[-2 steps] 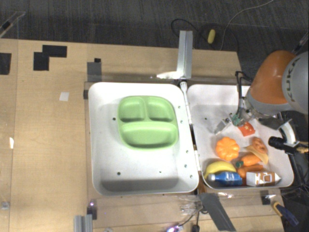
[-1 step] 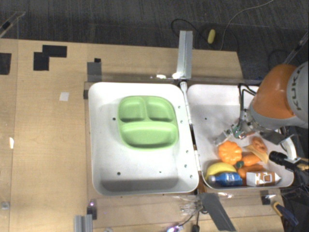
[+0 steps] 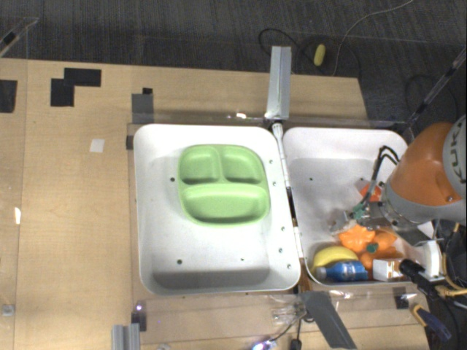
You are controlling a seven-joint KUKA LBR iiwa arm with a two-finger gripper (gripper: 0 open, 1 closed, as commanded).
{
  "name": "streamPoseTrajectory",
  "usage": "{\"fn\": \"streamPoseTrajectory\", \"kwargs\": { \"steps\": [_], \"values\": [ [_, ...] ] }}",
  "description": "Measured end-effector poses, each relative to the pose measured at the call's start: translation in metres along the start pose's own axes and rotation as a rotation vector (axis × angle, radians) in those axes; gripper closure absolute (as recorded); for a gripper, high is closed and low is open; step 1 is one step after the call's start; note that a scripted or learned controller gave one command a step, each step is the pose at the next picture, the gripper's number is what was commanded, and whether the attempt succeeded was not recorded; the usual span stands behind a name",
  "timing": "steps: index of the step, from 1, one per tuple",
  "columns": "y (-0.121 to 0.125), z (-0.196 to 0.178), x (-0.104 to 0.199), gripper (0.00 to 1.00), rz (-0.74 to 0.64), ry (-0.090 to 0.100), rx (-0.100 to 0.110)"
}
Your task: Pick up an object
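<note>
Left bin (image 3: 157,217): shallow, white, square with rounded corners, on the wooden bench (image 3: 66,232). Inside it, a green divided plate (image 3: 222,183), three compartments, lying flat and upside-up, nearer the far wall than the near one, apart from every wall.

Right of the green plate, past the shared rim between the bins: right bin (image 3: 321,159), white, its far half bare. A metal bracket (image 3: 278,82) rising from the far end of that shared rim.

Further right of the plate, crowded into the near corner of the right bin: a yellow banana-shaped toy (image 3: 334,256), touching a blue bottle-like object (image 3: 344,271) just in front of it. Beside these, an orange toy (image 3: 357,238), possibly a carrot or pepper, too jumbled to name for sure, with a bit of green at one side. A pale tube-shaped item (image 3: 387,270) against the near wall, right of the blue one.

Farthest right of the plate: grey arm with orange band (image 3: 430,170), reaching in over the right bin. Gripper (image 3: 367,208) low over the pile, just above the orange toy. Fingers too small and cluttered to read; cannot tell whether spread or closed, nor whether anything sits between them.
</note>
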State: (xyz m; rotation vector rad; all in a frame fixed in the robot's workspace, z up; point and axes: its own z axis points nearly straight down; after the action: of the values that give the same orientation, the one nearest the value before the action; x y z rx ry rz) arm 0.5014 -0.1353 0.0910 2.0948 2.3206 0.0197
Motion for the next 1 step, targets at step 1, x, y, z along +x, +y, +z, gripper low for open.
{"fn": "streamPoseTrajectory", "kwargs": {
  "steps": [1],
  "values": [
    [0.0025,-0.0108,0.0,1.0,-0.002,0.0,-0.005]
  ]
}}
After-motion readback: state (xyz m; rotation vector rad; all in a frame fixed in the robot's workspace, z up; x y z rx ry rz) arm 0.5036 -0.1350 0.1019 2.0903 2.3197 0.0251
